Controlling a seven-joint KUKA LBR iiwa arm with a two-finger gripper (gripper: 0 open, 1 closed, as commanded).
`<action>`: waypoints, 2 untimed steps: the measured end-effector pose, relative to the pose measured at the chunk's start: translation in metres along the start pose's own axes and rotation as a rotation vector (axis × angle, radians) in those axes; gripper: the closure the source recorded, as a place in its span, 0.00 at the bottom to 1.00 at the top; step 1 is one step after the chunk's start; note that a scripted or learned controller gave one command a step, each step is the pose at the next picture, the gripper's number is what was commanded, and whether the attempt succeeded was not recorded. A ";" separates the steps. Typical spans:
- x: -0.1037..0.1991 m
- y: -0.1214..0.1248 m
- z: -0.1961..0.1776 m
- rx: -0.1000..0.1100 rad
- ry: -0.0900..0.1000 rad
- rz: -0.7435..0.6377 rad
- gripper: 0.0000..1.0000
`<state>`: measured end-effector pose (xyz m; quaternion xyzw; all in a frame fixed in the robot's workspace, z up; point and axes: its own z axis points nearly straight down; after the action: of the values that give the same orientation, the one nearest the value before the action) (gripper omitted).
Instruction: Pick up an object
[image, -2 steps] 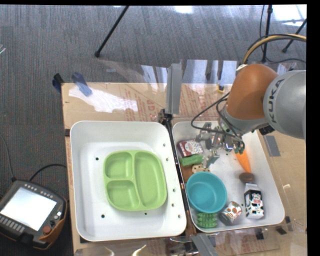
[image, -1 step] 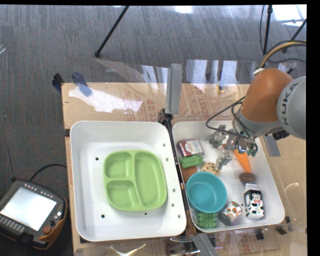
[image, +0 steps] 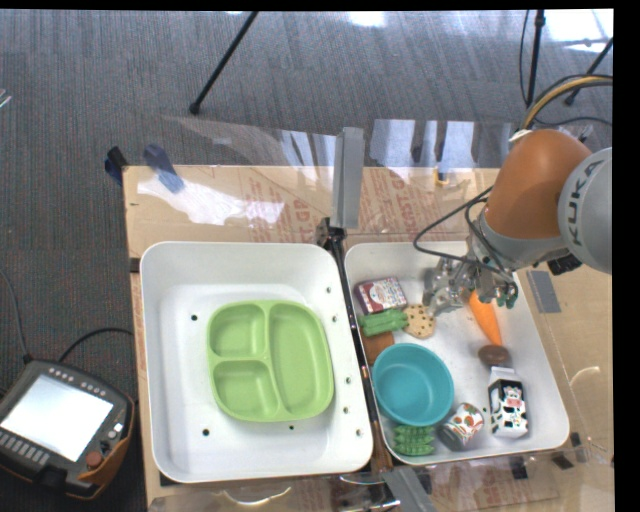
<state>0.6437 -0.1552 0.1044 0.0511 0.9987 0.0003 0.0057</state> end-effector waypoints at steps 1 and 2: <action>0.023 0.056 -0.091 0.000 0.002 0.200 1.00; 0.090 0.052 -0.003 0.000 0.012 -0.040 1.00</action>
<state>0.5592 -0.0939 0.1065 0.0311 0.9995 0.0008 -0.0001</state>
